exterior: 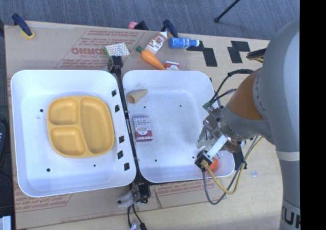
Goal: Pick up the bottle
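Note:
My gripper (209, 140) is low over the front right corner of the right bin (168, 170), with the arm's body covering much of it. A small red-orange thing (214, 164) peeks out just beneath the wrist at the bin's edge; what it is, and whether it is held, stays hidden. A blue bottle (182, 43) lies on the cardboard behind the right bin, outside both bins. Beside it lies a white bottle with an orange label (156, 43). Both are far from the gripper.
In the right bin lie a red-and-white packet (142, 128) and a tan cone (135, 95). A yellow divided plate (80, 125) rests in the left bin (25, 173). A carrot (152, 59), a small red box (172, 65) and a patterned box (116, 50) lie behind the bins.

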Controlling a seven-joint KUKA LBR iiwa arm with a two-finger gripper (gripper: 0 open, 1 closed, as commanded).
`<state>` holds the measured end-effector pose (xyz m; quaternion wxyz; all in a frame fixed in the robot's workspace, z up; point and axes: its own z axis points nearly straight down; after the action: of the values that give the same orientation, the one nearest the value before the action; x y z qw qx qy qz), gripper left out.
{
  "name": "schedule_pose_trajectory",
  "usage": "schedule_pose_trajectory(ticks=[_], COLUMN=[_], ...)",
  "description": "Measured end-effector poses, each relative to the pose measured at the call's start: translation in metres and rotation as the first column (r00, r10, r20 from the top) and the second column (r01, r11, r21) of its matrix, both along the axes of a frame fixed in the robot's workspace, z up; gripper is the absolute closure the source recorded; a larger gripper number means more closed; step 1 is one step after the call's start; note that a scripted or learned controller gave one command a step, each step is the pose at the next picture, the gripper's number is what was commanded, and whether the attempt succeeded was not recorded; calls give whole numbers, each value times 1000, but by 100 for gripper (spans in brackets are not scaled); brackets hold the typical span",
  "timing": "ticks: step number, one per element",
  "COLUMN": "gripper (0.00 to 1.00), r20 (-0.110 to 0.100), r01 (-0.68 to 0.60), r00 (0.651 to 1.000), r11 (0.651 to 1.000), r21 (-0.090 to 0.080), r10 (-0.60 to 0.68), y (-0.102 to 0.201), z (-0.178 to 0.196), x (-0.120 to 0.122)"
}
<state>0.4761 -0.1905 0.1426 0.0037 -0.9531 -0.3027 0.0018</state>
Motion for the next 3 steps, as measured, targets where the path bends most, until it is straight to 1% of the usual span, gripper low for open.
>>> schedule_pose_trajectory(ticks=[1,2,3], gripper=[100,100,100], r20=[2,1,1], r01=[292,354,396], r00=[956,935,918], r11=[956,935,918], r21=[-4,-3,-3], r10=[-292,-354,-396], y=[9,-20,13], z=[4,3,33], x=[0,0,0])
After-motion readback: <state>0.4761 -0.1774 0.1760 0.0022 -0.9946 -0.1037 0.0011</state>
